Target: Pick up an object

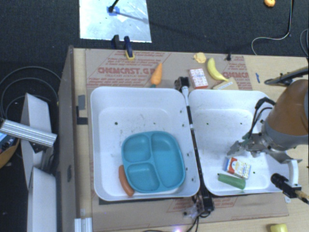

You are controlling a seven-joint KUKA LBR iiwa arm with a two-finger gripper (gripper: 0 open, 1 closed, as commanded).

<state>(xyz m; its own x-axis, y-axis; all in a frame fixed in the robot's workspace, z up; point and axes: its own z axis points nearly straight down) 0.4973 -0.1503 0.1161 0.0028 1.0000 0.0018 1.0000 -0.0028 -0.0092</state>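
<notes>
Two shallow white bins sit side by side on the cardboard-topped bench; the right bin [217, 124] takes the arm, the left bin [111, 115] lies well off to the pincer's left.

Camera view: grey arm with orange band [293, 111] reaches in from the right; the pincer [246, 146] hangs low over the right bin's floor; whether it is spread or closed cannot be told from this angle, and nothing is seen caught in it.

Just below the pincer, toward the near wall, lies a small white carton with red and blue print [238, 167]; it rests flat on the bin floor, close to the pincer but apart from it; beside that, nearer the rim, a green cucumber-like piece [231, 180] lies lengthwise, touching or nearly touching the carton.

Far to the pincer's left, in the left bin, a blue divided plastic plate [152, 161] with three compartments; an orange sausage-shaped toy [125, 180] lies against its lower left edge.

Beyond the bins, on the cardboard: an orange carrot [156, 74], a white and red box [198, 78], a yellow banana [214, 70]; all well apart from the pincer.
</notes>
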